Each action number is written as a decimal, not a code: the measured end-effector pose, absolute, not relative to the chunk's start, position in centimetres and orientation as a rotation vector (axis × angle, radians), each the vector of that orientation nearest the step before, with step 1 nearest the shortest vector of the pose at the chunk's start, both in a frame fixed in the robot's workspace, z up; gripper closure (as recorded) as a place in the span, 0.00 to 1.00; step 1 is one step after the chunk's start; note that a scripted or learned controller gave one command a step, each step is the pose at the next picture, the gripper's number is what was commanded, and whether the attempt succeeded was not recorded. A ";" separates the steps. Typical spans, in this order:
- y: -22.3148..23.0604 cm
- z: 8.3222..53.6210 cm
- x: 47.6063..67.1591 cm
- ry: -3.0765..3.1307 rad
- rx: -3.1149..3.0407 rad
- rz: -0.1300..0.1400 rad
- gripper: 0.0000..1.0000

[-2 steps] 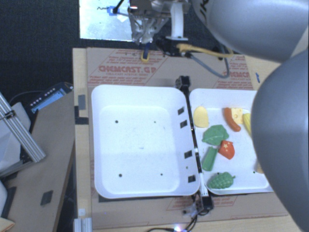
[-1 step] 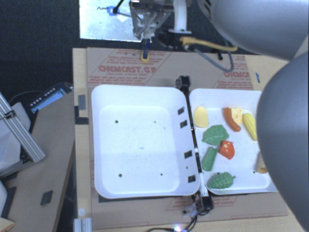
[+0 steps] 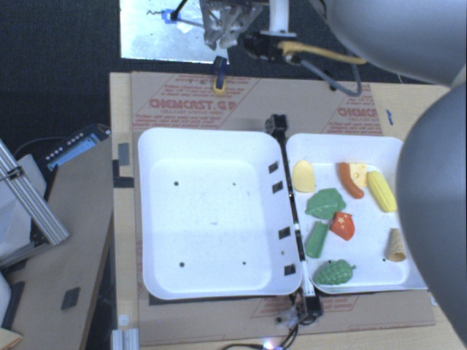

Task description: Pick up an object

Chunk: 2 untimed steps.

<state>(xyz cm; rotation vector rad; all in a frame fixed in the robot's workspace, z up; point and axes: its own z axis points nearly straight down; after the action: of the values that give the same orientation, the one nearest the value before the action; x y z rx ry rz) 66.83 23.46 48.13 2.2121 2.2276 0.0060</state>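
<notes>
The right bin (image 3: 365,146) holds several toy foods. Among them are a pale yellow piece (image 3: 303,175), a red-orange sausage (image 3: 349,180), a yellow corn cob (image 3: 381,190), a green leaf (image 3: 325,202), a red pepper (image 3: 343,225), a green cucumber (image 3: 317,240), a knobbly green piece (image 3: 334,272) and a tan cone (image 3: 395,245). My gripper (image 3: 221,36) hangs high beyond the far edge of the bench, above and behind the left bin (image 3: 157,148), well away from the toys. Nothing shows in it.
The big grey arm covers the top right and the right bin's right edge. A blue and yellow clamp (image 3: 219,76) sits on the cardboard behind the left bin. Black clips (image 3: 277,126) line the seam between bins. A metal frame (image 3: 29,199) stands at left.
</notes>
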 end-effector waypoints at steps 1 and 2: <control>23.4 51.0 66.8 2.227 2.213 0.005 1.00; 23.4 52.9 66.8 2.227 2.213 0.005 1.00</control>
<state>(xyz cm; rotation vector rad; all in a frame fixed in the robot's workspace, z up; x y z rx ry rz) 66.81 23.45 52.95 2.2127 2.2272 0.0048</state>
